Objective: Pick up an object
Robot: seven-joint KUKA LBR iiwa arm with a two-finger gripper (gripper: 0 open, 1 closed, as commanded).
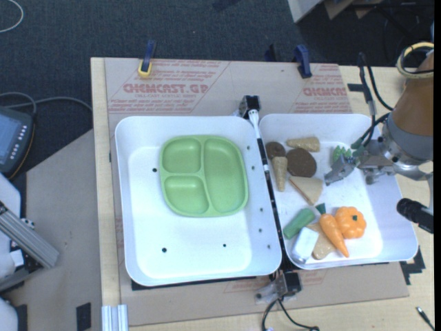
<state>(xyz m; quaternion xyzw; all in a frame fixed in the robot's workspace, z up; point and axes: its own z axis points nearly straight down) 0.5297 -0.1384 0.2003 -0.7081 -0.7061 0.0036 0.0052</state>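
Grey two-finger gripper (pixel 342 165) hovers, fingers apart, holding nothing, over right white bin (pixel 394 248). Small green plastic toy (pixel 340 154) beneath: probably light, rigid, slippery; grip across its middle.

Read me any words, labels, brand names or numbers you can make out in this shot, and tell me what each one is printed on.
"CHEMCAST GP" in red, on the brown protective sheet covering the bench board, behind the left bin.
A second red "CHEMCAST" print on the same sheet, behind the right bin, only partly readable.
Smaller red lines under both prints: too blurred to read.
The dark screen at the left edge: nothing legible.
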